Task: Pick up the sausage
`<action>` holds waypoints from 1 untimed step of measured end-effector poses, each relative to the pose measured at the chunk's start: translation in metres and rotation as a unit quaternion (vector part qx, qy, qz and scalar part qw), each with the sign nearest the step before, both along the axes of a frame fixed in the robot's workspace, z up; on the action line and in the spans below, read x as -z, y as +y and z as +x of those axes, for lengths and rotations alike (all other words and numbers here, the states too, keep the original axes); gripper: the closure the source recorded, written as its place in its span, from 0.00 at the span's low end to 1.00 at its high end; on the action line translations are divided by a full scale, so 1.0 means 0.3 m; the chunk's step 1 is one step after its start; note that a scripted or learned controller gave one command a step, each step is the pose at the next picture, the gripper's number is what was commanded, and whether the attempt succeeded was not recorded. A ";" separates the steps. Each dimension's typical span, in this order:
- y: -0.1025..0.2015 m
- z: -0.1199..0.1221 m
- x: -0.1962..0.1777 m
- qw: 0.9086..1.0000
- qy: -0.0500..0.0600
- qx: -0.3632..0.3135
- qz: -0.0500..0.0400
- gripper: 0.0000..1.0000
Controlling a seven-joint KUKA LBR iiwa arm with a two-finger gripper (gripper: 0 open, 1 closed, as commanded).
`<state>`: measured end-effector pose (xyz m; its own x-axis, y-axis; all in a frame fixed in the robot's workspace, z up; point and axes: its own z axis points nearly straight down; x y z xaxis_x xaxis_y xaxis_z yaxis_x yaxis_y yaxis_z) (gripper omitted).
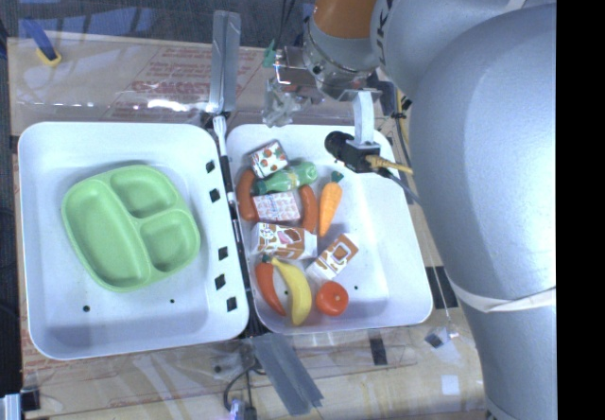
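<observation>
A: Looking down on the tabletop [95, 92] now, two white bins side by side. The left bin [57, 314] carries a green divided plate [130, 225].

B: And the right bin [392, 286] has the pile of toy food. Where's the sausage?

A: The sausage [246, 196] lies at the pile's left edge, close along the bin's left wall. It's a smooth reddish-brown cylinder with rounded ends, lying lengthwise, its right flank tucked under small printed cartons [277, 208].

B: Around it?

A: A carrot [327, 207] to the right of the cartons, a banana [296, 289] and a tomato [332, 298] at the near end, something green [288, 178] by the top carton.

B: The gripper?

A: The gripper [284, 111] hangs over the bin's far rim, above and apart from the pile. I can't tell how wide the jaws stand from this angle. Nothing is visible between them.
</observation>
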<state>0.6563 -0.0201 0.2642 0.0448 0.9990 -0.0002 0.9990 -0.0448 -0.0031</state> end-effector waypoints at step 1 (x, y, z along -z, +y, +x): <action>0.188 -0.004 0.249 1.000 0.003 -0.017 0.000 1.00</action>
